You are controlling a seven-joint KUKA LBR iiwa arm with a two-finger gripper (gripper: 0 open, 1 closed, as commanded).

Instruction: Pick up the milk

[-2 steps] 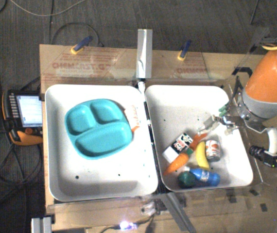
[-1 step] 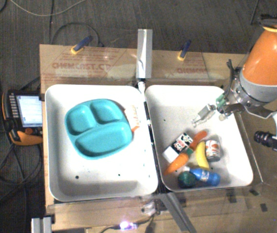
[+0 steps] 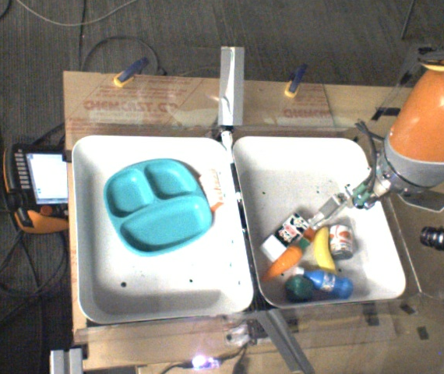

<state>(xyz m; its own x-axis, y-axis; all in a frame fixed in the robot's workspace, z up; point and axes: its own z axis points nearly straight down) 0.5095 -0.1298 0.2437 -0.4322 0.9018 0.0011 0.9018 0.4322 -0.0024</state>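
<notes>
The milk carton [image 3: 288, 235], a small white box with black cow spots, lies tilted in the right bin [image 3: 284, 158], lower middle of that bin and lower right of centre in the frame. The claw [image 3: 315, 219] is right at the carton's upper right corner, but honestly I can't tell if it's spread or closed, or if it's actually got anything.

Just below the milk, an orange carrot [image 3: 284, 262] lies on a slant, touching it or near enough. To the right of that is a yellow banana [image 3: 322, 248], then a small can [image 3: 342, 241] beside it. Below them, a dark green round thing [image 3: 300, 287] and a blue bottle-ish item [image 3: 331, 284] lie near the bin's lower edge.

The arm [image 3: 424, 127], orange and grey, comes in from the right edge.

The left bin [image 3: 97, 287] holds a teal divided plate [image 3: 158, 204] with an orange and white packet [image 3: 213, 188] at its right edge. Both bins rest on the bench [image 3: 160, 100].
</notes>
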